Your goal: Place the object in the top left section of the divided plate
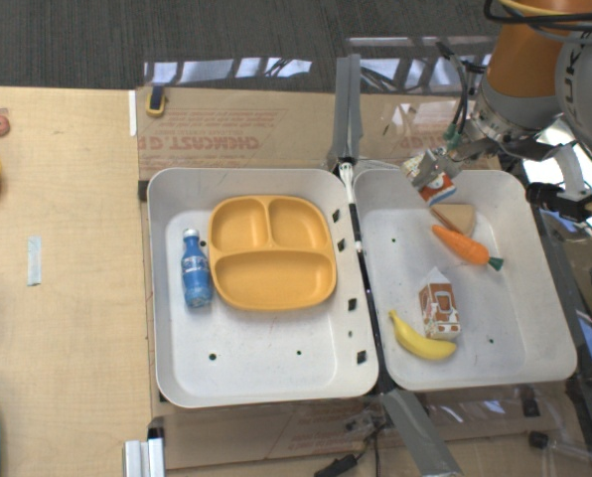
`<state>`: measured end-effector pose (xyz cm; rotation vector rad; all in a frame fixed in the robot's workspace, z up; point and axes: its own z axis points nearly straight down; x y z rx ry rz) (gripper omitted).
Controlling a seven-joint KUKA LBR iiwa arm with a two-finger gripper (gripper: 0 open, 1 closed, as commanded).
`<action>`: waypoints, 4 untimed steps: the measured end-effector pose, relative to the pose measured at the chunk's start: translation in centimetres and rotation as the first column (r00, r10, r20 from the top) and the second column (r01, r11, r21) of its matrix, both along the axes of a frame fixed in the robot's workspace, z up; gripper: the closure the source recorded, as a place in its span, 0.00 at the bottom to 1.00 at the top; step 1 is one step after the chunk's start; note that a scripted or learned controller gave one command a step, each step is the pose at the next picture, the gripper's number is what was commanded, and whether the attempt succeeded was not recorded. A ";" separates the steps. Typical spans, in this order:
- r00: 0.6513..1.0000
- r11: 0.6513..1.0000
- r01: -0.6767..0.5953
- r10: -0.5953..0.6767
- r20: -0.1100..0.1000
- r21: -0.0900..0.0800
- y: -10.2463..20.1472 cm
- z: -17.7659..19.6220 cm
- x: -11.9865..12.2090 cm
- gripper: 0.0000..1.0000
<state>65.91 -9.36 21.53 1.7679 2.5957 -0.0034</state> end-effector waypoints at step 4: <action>0.963 0.963 0.270 -0.270 -0.004 0.000 17.5 3.4 -4.4 1.00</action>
